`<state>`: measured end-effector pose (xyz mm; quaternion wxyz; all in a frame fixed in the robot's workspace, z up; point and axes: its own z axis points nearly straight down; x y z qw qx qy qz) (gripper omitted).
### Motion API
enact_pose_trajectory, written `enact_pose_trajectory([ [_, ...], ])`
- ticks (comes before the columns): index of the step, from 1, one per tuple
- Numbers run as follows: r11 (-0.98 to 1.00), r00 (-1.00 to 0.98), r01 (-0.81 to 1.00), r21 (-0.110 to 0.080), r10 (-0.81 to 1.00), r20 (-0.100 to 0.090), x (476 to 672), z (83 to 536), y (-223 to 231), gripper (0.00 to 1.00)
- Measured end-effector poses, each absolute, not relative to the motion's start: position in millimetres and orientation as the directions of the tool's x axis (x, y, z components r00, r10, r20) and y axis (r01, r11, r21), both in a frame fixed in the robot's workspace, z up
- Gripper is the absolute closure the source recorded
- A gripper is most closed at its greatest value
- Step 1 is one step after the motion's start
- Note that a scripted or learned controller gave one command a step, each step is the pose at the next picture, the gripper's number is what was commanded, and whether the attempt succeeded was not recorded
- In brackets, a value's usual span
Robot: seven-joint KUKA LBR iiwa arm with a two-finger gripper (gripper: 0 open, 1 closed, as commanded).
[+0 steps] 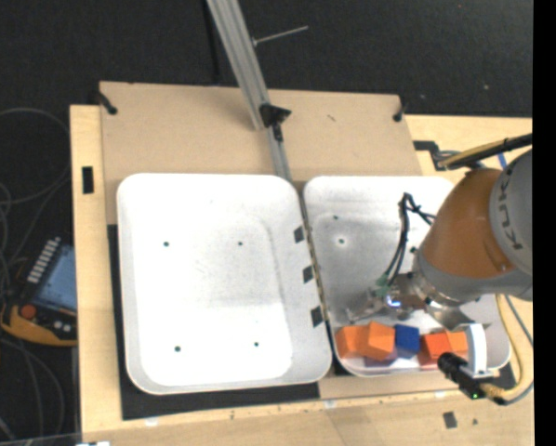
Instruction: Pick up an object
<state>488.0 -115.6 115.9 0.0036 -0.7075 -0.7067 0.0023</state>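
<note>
Crowding was your risk: the orange blocks [366, 340] and blue block [406, 338] lay touching under the end effector [399, 297], whose opening you could not tell, so it could have nudged rather than gripped.

Two white bins [213, 277], two orange blocks [366, 340], one blue block [406, 339].

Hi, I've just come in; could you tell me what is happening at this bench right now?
A KUKA arm reaches in from the right, low over the near end of the right-hand bin. Its claw sits just above a cluster of blocks: two orange blocks and a blue block. Nothing is visibly held yet. The left-hand bin sits alongside.
</note>
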Motion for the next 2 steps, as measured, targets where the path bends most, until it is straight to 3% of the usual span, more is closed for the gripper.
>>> enact_pose_trajectory([
  [1,0.004,-0.004,1.0,-0.001,1.0,0.001,484.1,116,-89,0.0],
  [2,0.002,-0.002,1.0,0.01,1.0,-0.003,486.2,203,-106,0.0],
])
